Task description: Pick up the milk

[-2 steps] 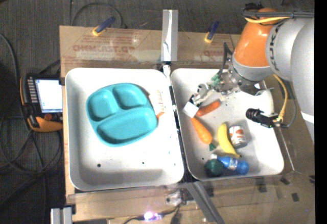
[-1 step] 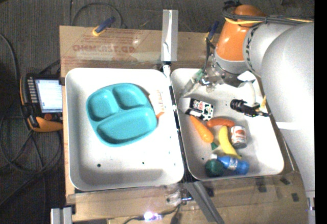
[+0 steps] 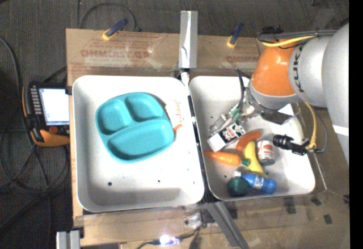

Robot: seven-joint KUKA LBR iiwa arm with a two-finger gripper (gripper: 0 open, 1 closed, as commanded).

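Gripper (image 3: 233,115) is down in the right bin (image 3: 215,90), near its left wall, tips right at the milk carton (image 3: 224,135). Can't tell from here if it's spread or pinching; the wrist blocks the view.

Risks, my read:
- carton lies tilted against a carrot (image 3: 224,157), banana (image 3: 250,157) and can (image 3: 265,151), so a close may catch a neighbour or shove the carton into the wall.
- off-centre pinch on a corner, so it twists out on lift.

Left bin holds a blue tray (image 3: 135,125), no concern.

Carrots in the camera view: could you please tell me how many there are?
2. One carrot lies near the right bin's left wall; a second carrot lies tilted just above the banana. The arm may hide more.
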